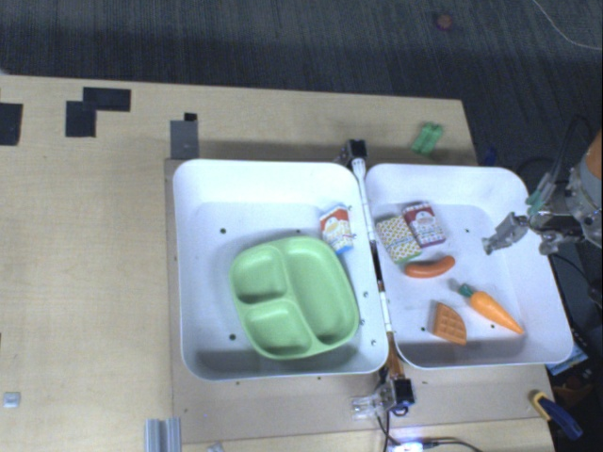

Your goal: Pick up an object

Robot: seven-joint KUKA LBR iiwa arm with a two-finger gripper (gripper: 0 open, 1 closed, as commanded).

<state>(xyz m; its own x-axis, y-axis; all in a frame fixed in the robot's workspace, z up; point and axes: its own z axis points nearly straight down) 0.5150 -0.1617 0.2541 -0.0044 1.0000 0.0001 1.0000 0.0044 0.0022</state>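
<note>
L bin (203, 281), centre-left of frame, carries a green divided plate (294, 296) w/ a small carton (336, 228) at its upper-right corner. R bin (528, 196) holds the loose pickables, grouped toward its left & lower part: two small boxes (408, 232), a sausage (430, 268), a waffle piece (449, 325), a carrot (491, 312); prob spread apart so each can be taken singly. Gripper (528, 232) sits at far right over R bin's right side, fingers splayed wide, nothing between them, touching no item; carrot is nearest, below-left.

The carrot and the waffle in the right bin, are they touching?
Apart. The camera view shows bare white bin floor between the carrot and the waffle.
</note>
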